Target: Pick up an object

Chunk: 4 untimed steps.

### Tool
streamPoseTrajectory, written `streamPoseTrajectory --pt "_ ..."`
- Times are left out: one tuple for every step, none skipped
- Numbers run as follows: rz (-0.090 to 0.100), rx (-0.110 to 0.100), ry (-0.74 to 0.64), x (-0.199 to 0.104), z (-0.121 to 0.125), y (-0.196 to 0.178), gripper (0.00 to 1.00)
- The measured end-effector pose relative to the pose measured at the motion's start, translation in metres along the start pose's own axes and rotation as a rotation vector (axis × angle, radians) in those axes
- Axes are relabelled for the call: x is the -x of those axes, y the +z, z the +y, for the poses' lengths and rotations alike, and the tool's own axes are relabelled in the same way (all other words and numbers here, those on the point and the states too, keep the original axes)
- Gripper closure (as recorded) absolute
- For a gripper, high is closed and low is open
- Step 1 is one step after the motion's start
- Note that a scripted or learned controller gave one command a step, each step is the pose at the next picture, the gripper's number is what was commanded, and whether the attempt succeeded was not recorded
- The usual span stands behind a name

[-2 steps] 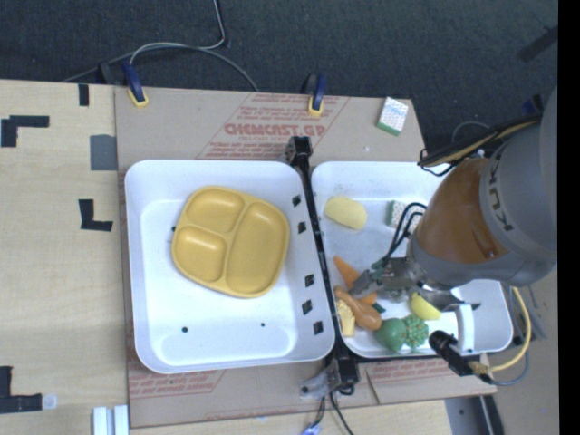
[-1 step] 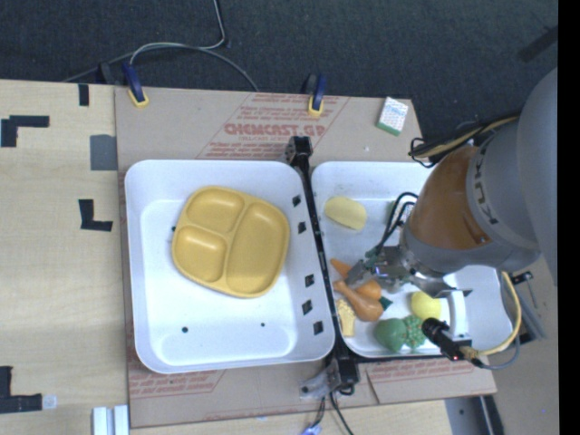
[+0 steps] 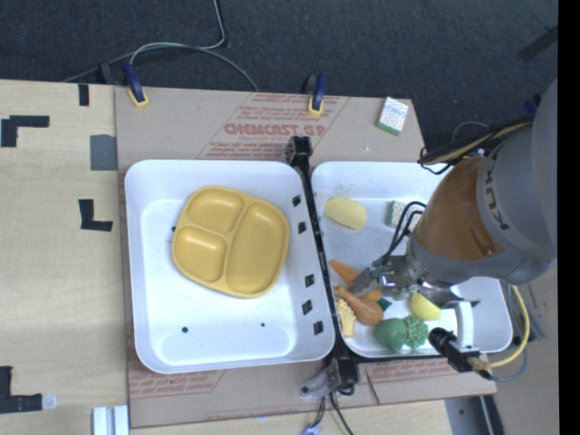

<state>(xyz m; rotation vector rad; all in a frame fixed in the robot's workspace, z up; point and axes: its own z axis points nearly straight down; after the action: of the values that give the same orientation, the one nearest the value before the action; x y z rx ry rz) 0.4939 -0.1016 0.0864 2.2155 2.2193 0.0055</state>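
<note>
Two white bins sit side by side: the left bin holds one yellow divided plate, while the right bin holds one pale lemon, one carrot, one green broccoli, and the hand over the carrot, its grip unclear.

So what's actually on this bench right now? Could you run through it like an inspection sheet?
Surface: cardboard sheet clamped to the bench, bearing two white bins.
Job's things: right bin holds a pale yellow piece, carrots, a green broccoli-like piece.
Clutter: left bin holds a yellow divided plate; small box on the cardboard.
Grippers: gripper low above the carrots.
Cables: black cable behind the bench.
Surroundings: dark floor.
</note>
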Motion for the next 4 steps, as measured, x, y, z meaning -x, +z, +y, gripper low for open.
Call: streamPoseTrajectory --pt "0.001 0.0 0.0 0.0 0.001 -0.01 1.0" --pt "-0.006 0.005 0.004 0.003 0.001 -0.011 0.0" --pt "0.001 -0.004 0.0 -0.004 0.048 0.001 0.0" --pt "-0.001 0.0 0.001 -0.001 0.016 0.0 0.0"
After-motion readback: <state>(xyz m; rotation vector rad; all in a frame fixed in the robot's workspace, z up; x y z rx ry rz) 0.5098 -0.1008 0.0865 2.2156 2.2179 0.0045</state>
